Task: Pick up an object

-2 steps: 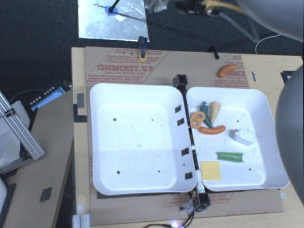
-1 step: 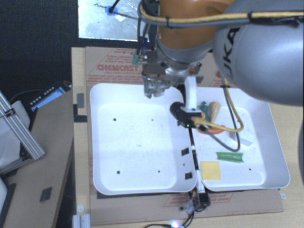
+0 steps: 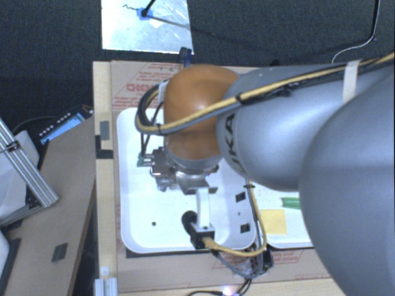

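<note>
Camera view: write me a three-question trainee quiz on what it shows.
1. True or false: the arm hangs over the left bin.
2. What colour is the flat square item in the right bin? A) yellow B) blue C) red
3. Fill in: the band above the wrist is ____.

Key: 1 true; 2 A; 3 orange.

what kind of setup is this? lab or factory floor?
Probably a robotics lab test cell: a KUKA arm over shallow white bins on a cardboard-lined bench, with loose cabling and aluminium framing beside it.
</note>
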Action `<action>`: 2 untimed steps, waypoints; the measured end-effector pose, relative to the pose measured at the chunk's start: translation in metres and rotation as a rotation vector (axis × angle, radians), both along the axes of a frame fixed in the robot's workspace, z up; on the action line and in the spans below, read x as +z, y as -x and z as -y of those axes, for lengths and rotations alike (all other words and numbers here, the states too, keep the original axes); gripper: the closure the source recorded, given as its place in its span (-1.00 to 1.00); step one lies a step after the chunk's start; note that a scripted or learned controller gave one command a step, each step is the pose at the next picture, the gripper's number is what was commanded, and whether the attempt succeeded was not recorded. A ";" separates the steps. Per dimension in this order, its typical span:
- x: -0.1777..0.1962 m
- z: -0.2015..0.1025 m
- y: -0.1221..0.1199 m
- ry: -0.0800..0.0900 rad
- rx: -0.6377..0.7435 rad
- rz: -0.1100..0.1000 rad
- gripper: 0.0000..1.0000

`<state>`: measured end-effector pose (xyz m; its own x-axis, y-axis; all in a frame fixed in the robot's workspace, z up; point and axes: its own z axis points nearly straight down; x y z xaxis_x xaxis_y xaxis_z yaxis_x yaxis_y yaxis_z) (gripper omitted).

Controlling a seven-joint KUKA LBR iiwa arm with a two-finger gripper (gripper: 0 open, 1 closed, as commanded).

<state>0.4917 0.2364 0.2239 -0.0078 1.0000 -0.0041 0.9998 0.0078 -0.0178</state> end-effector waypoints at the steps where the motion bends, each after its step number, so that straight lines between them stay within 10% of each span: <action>1: 0.146 0.002 -0.073 -0.011 -0.005 0.037 1.00; 2: 0.011 0.002 0.009 0.001 -0.005 0.001 1.00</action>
<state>0.4829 0.2342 0.2353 -0.0032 1.0000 -0.0053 0.9999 0.0031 -0.0170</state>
